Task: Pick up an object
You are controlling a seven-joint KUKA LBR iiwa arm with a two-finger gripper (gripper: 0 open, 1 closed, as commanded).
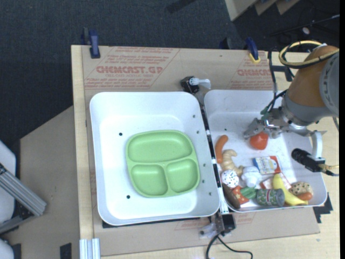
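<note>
Brown cardboard printed with red lettering covers the counter [161, 63], which stands on dark blue-grey carpet. Two blue clamps grip the counter's far edge. Two shallow white plastic bins sit side by side on the cardboard.

The left bin [108, 117] holds one pale green plastic tray with three compartments [161, 163], lying flat near the bin's middle.

The right bin [232, 104] holds a cluster of small toys, most of them crowded toward its near edge. Working outward from the small round red tomato-like toy [259, 140], which lies by itself near the middle of the right bin: an orange carrot-shaped toy [220, 145] lies to its left, close to the wall shared with the left bin. A tan, knobbly toy [230, 157] sits just below the carrot. A small white box with blue and red print [266, 164] lies below the tomato. Nearer the front edge are a white dice with dots [229, 179], a yellow banana toy [283, 190], a green can lying on its side [269, 197] and a speckled brown cookie-like piece [302, 188].

One grey robot arm with an orange band [307, 88] reaches over the right bin from the right. Its metal pincer [264, 127] hangs directly above the tomato, touching or nearly touching its top. Whether the pincer is wide or closed cannot be told from this angle, and the tomato does not visibly sit between its tips.
</note>
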